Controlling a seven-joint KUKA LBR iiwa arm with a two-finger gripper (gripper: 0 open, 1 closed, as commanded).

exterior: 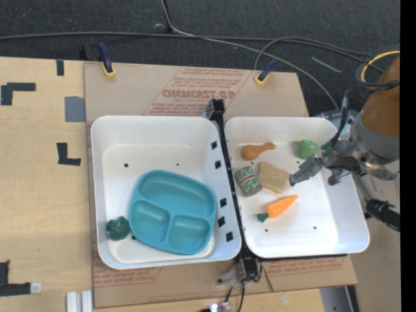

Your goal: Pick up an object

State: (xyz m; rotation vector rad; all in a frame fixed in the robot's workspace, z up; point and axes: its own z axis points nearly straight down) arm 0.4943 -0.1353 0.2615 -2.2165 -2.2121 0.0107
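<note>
Surface (39,194) is tan board with a brown cardboard sheet (195,90) on top, held by two blue-and-yellow clamps at its far edge. Two shallow white bins sit on the sheet side by side, touching along a black divider. Left bin (107,132) holds a blue three-compartment tray (173,211), lying flat and skewed toward the near right corner, plus a small dark green lump (118,228) just beside the tray's left edge. Arm (380,125) comes in from the right, grey body with orange band, hanging over the right rim of the right bin (325,233). End effector (305,171) points left and down into the right bin, above bare bin floor; one dark finger is visible, can't tell how far the fingers are open, nothing visibly gripped. Pickable items in the right bin: tan block (273,177) in the middle, just left of the end effector tip and apart from it; orange carrot (282,206) near-side of the block, tilted, green stem end toward the divider; tan drumstick-shaped piece (257,150) far-side of the block; green patterned can (247,181) touching the block's left side, close to the divider; green round item (307,148) near the far right corner, next to the arm. Black cables run across the dark floor beyond the sheet.
</note>
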